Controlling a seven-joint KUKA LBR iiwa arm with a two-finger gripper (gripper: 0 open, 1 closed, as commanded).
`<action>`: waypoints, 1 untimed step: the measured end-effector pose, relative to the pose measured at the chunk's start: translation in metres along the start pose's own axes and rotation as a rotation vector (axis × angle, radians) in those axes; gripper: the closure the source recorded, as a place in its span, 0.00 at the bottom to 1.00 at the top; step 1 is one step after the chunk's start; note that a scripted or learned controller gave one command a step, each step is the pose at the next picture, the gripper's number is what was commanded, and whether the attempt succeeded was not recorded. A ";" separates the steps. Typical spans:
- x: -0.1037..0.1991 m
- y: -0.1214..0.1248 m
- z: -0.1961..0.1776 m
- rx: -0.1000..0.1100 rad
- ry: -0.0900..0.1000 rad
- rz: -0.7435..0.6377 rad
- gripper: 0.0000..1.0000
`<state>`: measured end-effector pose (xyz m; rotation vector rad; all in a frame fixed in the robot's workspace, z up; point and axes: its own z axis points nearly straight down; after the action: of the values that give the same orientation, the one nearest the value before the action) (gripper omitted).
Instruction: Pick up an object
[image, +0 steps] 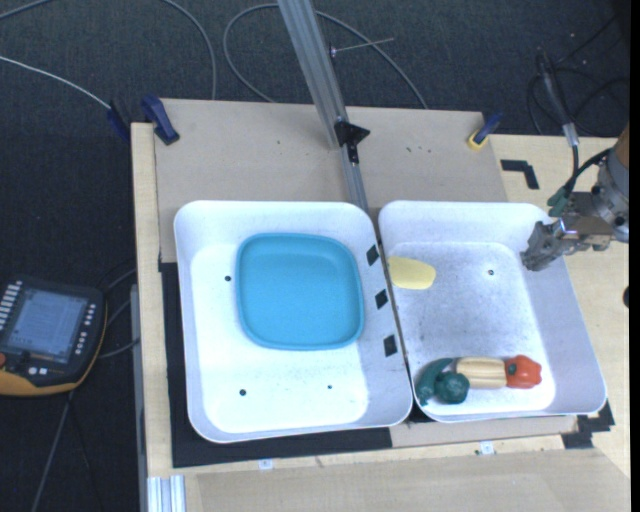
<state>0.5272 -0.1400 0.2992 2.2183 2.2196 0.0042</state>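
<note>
Hovering at 3 o'clock over right shallow white bin (560, 300): grey two-finger gripper (537, 256), jaw state impossible to tell. Lying at 6 o'clock: 1 green, tan and red toy (478, 376).

Plate (300, 291) in left bin (200, 400) — toys (478, 375) in right bin (575, 330).

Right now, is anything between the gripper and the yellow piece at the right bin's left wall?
Nothing visible. The gripper sits at the right bin's upper right rim, and the bin floor between it and the yellow piece is bare. The green, tan and red toys lie along the near wall.
</note>
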 end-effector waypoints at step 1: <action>0.048 0.015 -0.001 0.003 0.001 -0.004 1.00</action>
<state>0.5416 -0.0915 0.3000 2.2164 2.2263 0.0019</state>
